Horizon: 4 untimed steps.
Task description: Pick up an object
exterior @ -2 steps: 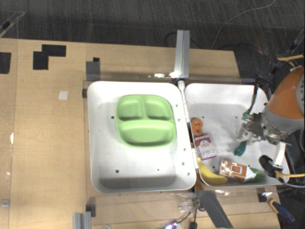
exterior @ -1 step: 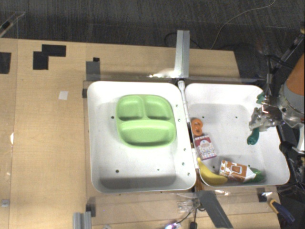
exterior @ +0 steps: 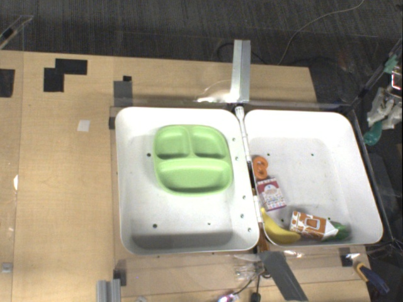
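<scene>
Camera view looks down on the right bin [exterior: 315, 137], where a banana [exterior: 277, 230], a small carton [exterior: 310, 225], a flat packet [exterior: 271, 195] and an orange piece [exterior: 260, 164] crowd its near-left corner. The pincer [exterior: 385, 109] sits at the far right edge, and I cannot tell its state. The carton looks light and stiff, probably best pinched across its narrow sides; the banana is soft and curved.

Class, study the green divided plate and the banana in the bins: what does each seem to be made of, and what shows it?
Green divided plate: probably moulded plastic, judging by its even colour and soft sheen. Banana: smooth uniform yellow; real or plastic cannot be told.
</scene>
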{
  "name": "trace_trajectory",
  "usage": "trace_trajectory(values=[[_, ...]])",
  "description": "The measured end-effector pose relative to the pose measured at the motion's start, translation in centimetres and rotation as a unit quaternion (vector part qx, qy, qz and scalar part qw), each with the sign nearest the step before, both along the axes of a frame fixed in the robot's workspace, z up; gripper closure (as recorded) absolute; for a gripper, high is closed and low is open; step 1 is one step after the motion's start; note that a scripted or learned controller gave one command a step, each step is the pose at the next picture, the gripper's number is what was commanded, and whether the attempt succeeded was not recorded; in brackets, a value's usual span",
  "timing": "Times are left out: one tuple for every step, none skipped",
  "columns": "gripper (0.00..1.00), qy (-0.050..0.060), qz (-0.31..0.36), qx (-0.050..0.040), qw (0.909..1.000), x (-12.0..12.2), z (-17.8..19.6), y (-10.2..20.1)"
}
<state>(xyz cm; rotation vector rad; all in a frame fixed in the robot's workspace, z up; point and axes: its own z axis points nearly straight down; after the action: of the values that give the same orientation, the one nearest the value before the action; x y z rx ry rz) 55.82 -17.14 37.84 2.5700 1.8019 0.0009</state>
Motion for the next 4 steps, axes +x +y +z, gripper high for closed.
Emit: trace_trajectory(values=[[1.0,0.002,0.02,0.0014,0.9998,-4.3,-17.8,0.0],[1.0,0.001,0.085,0.0009,0.9964,-6.9,-12.8,7.4],[1.0,0.001,0.087,0.0008,0.9962,-6.7,-11.9,7.4],[1.0,0.003,0.055,0.0013,0.9985,-7.1,-20.7,5.6]])
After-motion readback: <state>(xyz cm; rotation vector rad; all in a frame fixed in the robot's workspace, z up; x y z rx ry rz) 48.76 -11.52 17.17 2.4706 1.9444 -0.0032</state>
